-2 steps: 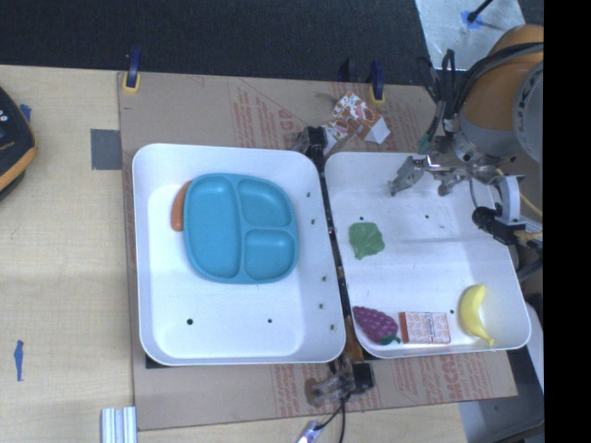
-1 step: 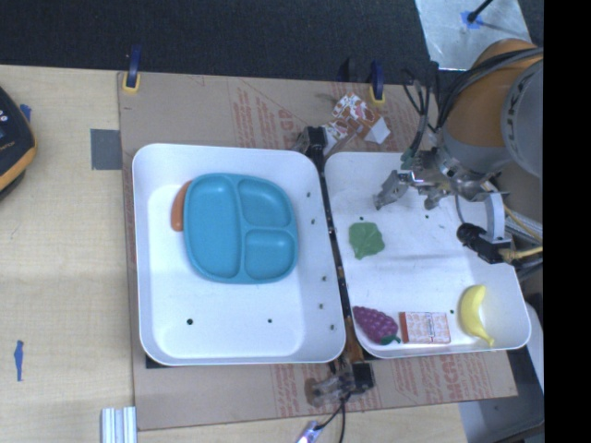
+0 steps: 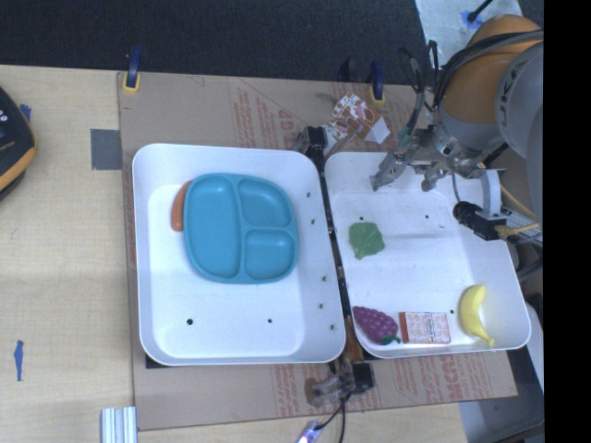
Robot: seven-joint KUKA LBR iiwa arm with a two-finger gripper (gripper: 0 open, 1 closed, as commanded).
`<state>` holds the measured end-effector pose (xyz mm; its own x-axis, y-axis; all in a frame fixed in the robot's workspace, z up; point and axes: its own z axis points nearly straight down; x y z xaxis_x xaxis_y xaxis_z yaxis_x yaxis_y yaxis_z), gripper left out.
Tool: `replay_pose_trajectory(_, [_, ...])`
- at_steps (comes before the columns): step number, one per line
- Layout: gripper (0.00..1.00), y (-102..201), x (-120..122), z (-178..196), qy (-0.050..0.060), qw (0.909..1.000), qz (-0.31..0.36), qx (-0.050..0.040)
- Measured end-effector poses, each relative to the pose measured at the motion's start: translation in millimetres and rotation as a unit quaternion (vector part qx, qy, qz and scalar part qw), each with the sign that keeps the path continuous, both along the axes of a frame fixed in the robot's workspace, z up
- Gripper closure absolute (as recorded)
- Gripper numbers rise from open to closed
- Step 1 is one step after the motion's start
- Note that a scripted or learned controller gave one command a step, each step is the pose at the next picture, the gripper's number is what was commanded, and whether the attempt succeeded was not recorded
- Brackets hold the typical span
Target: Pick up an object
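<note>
The arm's jaws (image 3: 407, 174) hang spread wide, gripping nothing, over the far edge of the right bin (image 3: 517, 270) on the worktop (image 3: 65, 275). Below them lie a green leaf (image 3: 366, 239) mid-bin and, along the near wall, purple grapes (image 3: 375, 322), a small carton (image 3: 426, 327) and a banana (image 3: 475, 312). A blue divided plate (image 3: 242, 227) rests in the left bin (image 3: 157, 321).

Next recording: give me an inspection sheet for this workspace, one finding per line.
Surface: cardboard-covered bench with left bin and right bin side by side.
Job's things: green leaf, grapes, small carton, banana in right bin.
Clutter: blue divided plate over an orange item in left bin.
End effector: open above right bin, holding nothing.
Cables: bundle along the wrist.
Surroundings: blue clamps at the bench's far edge.
</note>
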<state>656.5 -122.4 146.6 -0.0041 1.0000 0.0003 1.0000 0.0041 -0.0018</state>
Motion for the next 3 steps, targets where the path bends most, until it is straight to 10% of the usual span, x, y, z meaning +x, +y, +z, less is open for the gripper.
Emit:
replay_pose_trajectory(2, [0.0,27,-65,-56,0.002,1.0,0.0,-0.0007])
replay_pose_trajectory(3, [0.0,24,-58,-55,0.0,1.0,0.0,-0.0011])
